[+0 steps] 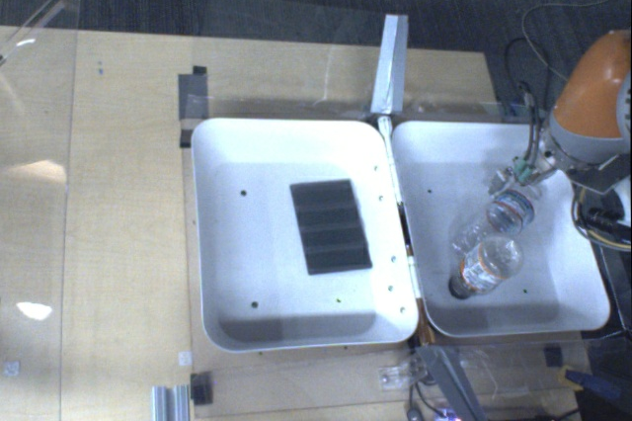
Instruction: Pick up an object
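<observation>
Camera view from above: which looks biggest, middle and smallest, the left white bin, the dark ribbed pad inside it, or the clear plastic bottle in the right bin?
Largest to smallest, as they look here:
1. left white bin
2. dark ribbed pad
3. clear plastic bottle
The pad and bottle are nearer in size; the bottle's see-through outline is hard to trace, so that order is less sure.

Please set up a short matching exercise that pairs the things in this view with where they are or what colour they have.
Things
1. dark ridged pad
2. clear plastic bottle
3. gripper
4. band above the wrist

Descriptions
A. orange
B. lying flat in the left bin
C. over the upper end of the bottle in the right bin
D. lying on its side, dark cap toward the near wall of the right bin

Pairs: 1-B, 2-D, 3-C, 4-A
</observation>
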Tool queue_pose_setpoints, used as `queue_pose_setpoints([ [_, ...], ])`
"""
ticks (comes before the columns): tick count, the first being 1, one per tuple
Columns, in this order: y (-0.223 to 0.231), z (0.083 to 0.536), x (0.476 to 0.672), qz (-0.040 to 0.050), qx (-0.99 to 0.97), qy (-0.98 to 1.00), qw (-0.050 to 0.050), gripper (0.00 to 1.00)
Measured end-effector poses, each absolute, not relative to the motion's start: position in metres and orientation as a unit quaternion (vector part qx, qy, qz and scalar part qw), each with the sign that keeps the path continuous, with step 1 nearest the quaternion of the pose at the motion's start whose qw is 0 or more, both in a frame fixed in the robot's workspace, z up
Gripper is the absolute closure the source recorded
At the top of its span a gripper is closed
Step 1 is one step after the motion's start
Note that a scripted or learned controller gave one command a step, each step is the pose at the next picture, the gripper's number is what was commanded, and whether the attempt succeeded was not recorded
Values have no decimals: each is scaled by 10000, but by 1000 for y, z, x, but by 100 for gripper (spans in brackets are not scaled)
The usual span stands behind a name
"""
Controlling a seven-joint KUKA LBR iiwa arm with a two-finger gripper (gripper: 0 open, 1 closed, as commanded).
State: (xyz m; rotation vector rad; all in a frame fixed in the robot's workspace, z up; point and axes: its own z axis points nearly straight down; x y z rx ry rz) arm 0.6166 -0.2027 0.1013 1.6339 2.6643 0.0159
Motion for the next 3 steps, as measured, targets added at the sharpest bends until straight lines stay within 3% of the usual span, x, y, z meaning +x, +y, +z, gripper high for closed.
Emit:
queue_pose_setpoints([
  [1,-203,101,617,51,5227,8524,80,0],
  [2,-201,114,620,74,5223,8527,119,100],
  [3,-201,114,619,73,5222,8527,119,0],
])
